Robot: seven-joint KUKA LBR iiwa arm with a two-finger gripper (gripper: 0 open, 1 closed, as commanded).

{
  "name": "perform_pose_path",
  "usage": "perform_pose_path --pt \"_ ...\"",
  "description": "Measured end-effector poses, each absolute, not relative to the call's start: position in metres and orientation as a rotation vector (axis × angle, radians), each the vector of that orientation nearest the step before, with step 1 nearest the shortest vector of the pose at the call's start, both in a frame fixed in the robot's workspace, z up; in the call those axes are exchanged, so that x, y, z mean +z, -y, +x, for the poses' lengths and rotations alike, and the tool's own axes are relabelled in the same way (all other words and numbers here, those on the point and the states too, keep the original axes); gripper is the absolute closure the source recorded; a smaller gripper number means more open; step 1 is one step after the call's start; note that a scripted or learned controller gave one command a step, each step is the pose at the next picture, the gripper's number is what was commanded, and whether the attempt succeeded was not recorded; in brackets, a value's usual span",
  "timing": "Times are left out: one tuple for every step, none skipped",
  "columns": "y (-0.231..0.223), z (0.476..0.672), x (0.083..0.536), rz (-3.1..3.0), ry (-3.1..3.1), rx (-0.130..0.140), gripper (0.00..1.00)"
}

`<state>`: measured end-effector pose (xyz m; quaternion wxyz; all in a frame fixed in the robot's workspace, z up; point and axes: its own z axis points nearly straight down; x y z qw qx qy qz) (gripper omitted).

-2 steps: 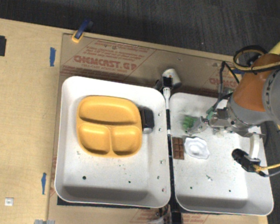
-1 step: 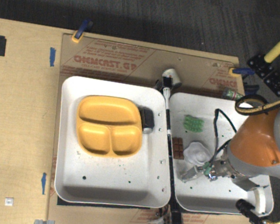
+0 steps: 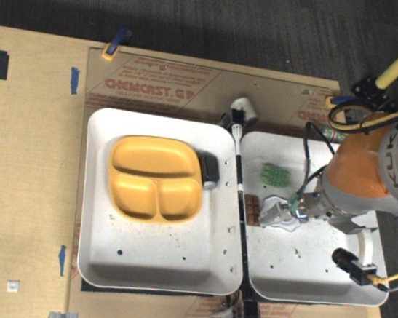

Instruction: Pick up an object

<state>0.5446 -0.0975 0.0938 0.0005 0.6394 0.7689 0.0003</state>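
Orange-banded arm (image 3: 373, 175) is seen at right; its gripper (image 3: 278, 213) is lowered into the right bin (image 3: 314, 277), finger state indiscernible. Green object (image 3: 275, 176) lies just above; yellow tray (image 3: 156, 178) occupies the left bin (image 3: 148, 258).

Yellow divided tray (image 3: 156, 178) and dark object (image 3: 208, 169) are crowding the left bin's (image 3: 98, 251) far half, its near floor lying open, while the arm (image 3: 363, 170) is hanging over the right bin (image 3: 300, 279) beside a green object (image 3: 275, 176).
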Motion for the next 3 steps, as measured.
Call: perform_pose_path --pt "0.099 0.546 0.086 1.592 -2.707 0.002 0.00" --pt "0.124 0.479 0.098 1.885 -2.516 0.000 0.00" --pt "0.098 0.538 0.086 1.734 -2.616 0.004 0.00"
